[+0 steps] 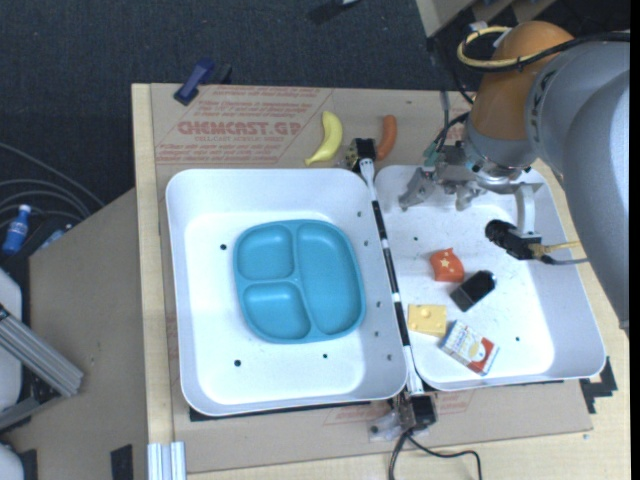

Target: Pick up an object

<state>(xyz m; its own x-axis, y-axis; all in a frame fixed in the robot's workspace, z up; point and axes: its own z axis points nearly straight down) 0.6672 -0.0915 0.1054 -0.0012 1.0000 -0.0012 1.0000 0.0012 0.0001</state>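
Above the right bin's (pixel 570 358) far end, the gripper (pixel 440 190) hovers with fingers spread wide, holding nothing. Reaching seems underway; the red block (pixel 447 264) lies nearby, so next comes lowering over it and closing.

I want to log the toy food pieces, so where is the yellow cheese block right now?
The yellow cheese block lies in the right bin, near its left wall, just below the red-orange piece and above the small red-and-white box.
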